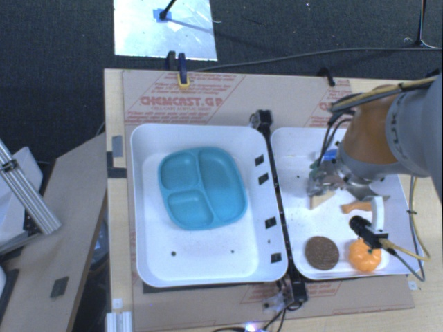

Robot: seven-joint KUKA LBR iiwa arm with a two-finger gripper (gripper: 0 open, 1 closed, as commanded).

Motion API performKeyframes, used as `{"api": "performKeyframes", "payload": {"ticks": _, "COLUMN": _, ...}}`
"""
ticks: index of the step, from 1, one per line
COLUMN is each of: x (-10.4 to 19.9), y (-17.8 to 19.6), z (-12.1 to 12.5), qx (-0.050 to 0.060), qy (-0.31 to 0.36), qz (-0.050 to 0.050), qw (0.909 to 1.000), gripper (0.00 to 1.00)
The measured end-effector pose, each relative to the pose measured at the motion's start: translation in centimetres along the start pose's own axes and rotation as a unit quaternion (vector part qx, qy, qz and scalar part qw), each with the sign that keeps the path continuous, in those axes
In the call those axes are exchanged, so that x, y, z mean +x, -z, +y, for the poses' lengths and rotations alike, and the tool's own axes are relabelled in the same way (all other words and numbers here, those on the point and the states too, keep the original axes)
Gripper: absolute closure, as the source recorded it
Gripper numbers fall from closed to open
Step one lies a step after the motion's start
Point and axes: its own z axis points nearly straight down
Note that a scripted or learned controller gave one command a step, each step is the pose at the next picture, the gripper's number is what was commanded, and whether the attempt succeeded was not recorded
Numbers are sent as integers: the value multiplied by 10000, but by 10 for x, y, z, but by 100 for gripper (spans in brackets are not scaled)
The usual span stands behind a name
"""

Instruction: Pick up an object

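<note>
I am hanging over the right bin, close to a tan block.

The tan block is lying just under my gripper, a little nearer; I cannot tell my grip.

Red print reading "CHEMCAST GP" stands on the brown protective sheet beneath the bins, well beyond the jaws on the far side of the left bin. Similar red lettering repeats across that sheet, too faint to read.
</note>
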Motion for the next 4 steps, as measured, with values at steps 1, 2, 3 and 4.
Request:
{"api": "performKeyframes", "payload": {"ticks": 1, "x": -10, "y": 56, "z": -1, "qx": 98, "qy": 6, "qz": 45, "qw": 9999, "gripper": 100}}
{"api": "performKeyframes", "payload": {"ticks": 2, "x": -16, "y": 119, "z": -1, "qx": 89, "qy": 29, "qz": 43, "qw": 9999, "gripper": 100}}
{"api": "performKeyframes", "payload": {"ticks": 3, "x": -20, "y": 164, "z": 6, "qx": 96, "qy": 31, "qz": 44, "qw": 9999, "gripper": 100}}
{"api": "performKeyframes", "payload": {"ticks": 4, "x": 26, "y": 148, "z": 11, "qx": 120, "qy": 54, "qz": 56, "qw": 9999, "gripper": 100}}
